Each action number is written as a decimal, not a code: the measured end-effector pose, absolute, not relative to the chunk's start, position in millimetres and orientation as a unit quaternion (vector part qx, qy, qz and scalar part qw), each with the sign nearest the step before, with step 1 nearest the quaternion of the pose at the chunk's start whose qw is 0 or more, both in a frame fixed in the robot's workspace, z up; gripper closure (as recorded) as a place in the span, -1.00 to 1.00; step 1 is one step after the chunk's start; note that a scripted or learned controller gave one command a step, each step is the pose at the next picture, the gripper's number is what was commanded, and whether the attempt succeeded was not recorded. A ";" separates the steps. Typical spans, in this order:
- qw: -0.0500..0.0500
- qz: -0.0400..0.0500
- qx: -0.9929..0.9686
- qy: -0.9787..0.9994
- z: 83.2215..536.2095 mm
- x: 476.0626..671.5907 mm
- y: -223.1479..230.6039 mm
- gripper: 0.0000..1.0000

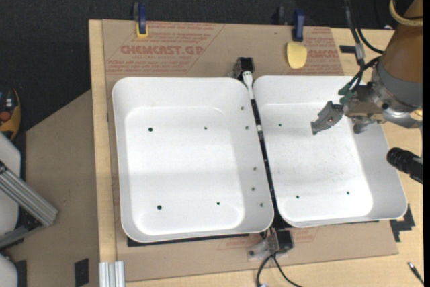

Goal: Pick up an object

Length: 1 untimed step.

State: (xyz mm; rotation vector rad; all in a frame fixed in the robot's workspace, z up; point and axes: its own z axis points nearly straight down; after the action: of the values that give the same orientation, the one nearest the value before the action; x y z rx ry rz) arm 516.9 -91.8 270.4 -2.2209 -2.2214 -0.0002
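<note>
My gripper (325, 119) hangs over the right white bin (316, 212), above the upper middle of its floor, reaching in from the right. It points left and downward. Behind it the grey wrist and the orange band (404, 50) of the arm cover the bin's far right corner. I see nothing in the gripper. A small pale yellow rounded object (295, 54) lies on the cardboard board behind the right bin, outside both bins and well apart from the gripper.
The left white bin (127, 144) sits beside the right one, with a black cable (258, 138) running along the seam between them. Blue clamps (140, 13) (297, 22) hold the board's back edge. A black cylinder (407, 163) juts in at the right.
</note>
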 end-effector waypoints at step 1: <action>-0.007 -0.005 -0.706 -0.708 404.1 487.7 -89.3 -1.00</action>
State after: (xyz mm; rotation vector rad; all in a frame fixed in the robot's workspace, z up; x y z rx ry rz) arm 487.7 -89.3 404.1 -2.2289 -2.2332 -0.0168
